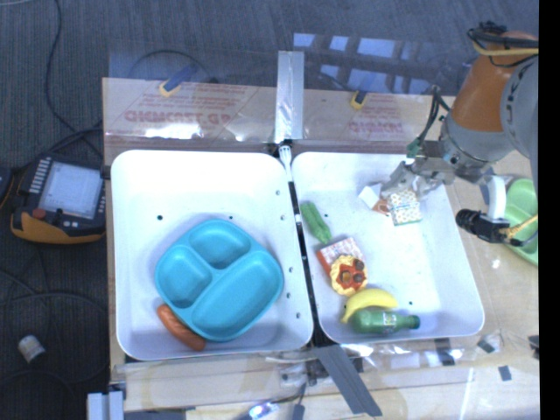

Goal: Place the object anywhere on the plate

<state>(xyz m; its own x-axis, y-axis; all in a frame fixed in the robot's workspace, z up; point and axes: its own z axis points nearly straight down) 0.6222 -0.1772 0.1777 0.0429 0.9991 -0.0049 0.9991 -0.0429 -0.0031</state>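
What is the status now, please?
Gripper low over right bin, by small packet. Blue plate in left bin, sausage at its edge.

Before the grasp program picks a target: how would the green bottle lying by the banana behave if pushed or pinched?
The green bottle lies on its side, so a push would probably roll it, though the banana touching it may block that. Its round, shiny body looks slippery for a pinch. It seems a small, light toy.

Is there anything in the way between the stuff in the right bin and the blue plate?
Only the raised rims where the two bins meet. The blue plate lies in the left bin, with a sausage against its near edge. The gripper hovers over the small packet in the right bin.
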